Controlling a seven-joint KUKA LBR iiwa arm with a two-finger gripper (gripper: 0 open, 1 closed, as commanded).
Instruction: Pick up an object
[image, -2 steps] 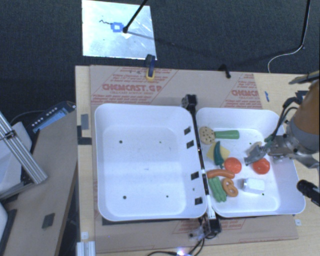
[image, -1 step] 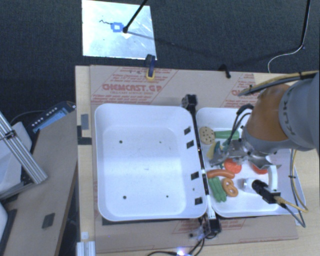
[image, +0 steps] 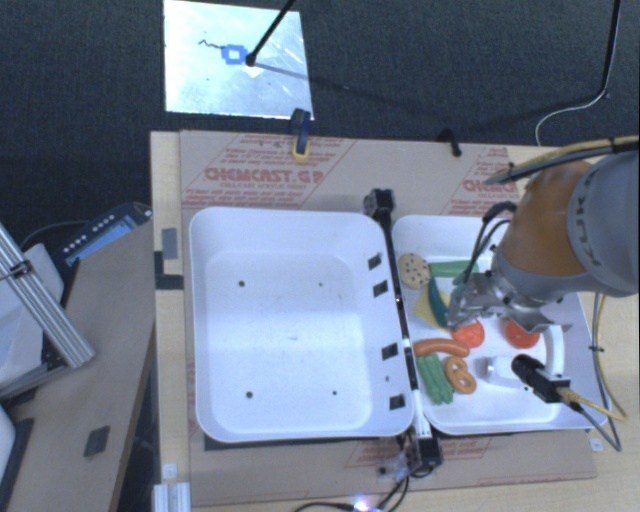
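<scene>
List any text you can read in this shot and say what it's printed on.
"CHEMCAST GP": red print on the brown sheet under the bins, behind the left bin.
More red print on the same sheet behind the right bin: too blurred to read.
Smaller lines around the brand: too small to read.

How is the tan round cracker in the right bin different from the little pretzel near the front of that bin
The tan round cracker is a solid pale disc with small dots; the pretzel is orange-brown and looped, with holes through it. The cracker lies at the bin's far left, beside the divider; the pretzel lies nearer the front, next to the green bean pod. Both lie flat in the right bin, away from the gripper.
</scene>
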